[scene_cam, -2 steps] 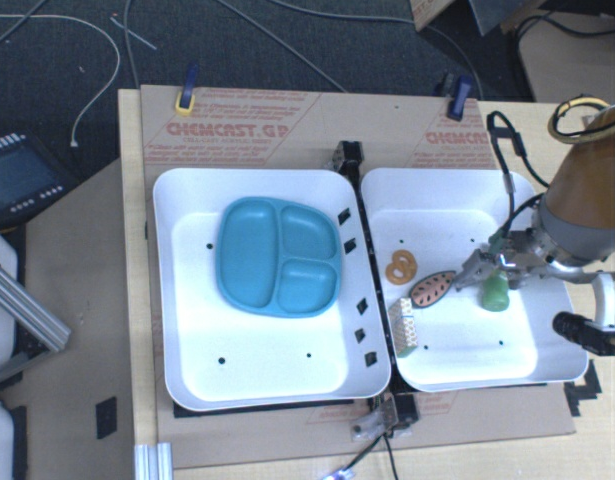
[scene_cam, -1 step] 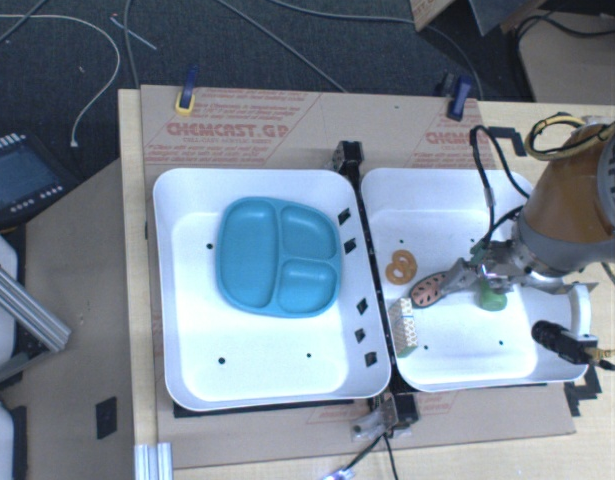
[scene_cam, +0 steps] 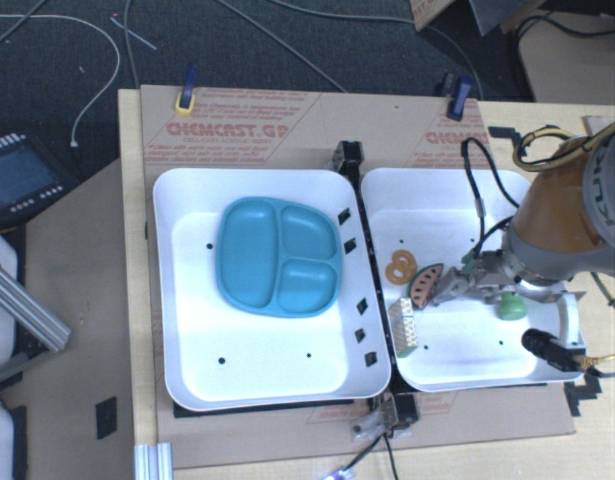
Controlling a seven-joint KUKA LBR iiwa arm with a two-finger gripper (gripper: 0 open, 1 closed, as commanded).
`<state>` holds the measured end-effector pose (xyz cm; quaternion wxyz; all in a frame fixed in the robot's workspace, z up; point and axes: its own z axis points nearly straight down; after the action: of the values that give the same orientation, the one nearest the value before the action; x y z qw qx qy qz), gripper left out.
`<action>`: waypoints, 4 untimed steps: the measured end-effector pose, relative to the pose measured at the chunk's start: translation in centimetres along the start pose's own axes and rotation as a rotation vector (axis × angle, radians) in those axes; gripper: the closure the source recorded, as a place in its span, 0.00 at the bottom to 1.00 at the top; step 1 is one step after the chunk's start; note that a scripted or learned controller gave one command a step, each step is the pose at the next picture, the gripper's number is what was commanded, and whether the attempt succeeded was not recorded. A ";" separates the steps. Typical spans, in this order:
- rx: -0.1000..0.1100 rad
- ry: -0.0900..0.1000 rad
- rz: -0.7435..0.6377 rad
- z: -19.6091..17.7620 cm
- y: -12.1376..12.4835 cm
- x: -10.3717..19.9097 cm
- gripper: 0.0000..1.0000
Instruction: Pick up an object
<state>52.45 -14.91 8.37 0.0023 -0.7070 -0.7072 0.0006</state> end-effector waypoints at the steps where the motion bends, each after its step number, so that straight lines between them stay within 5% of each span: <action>1: -0.003 0.000 0.001 -1.2 0.1 0.0 1.00; 3: -0.012 -0.004 -0.002 -13.5 0.3 1.1 1.00; 4: -0.007 -0.003 -0.001 -15.1 0.4 1.1 1.00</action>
<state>52.89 -13.82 23.48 -0.0011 -0.7067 -0.7075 -0.0008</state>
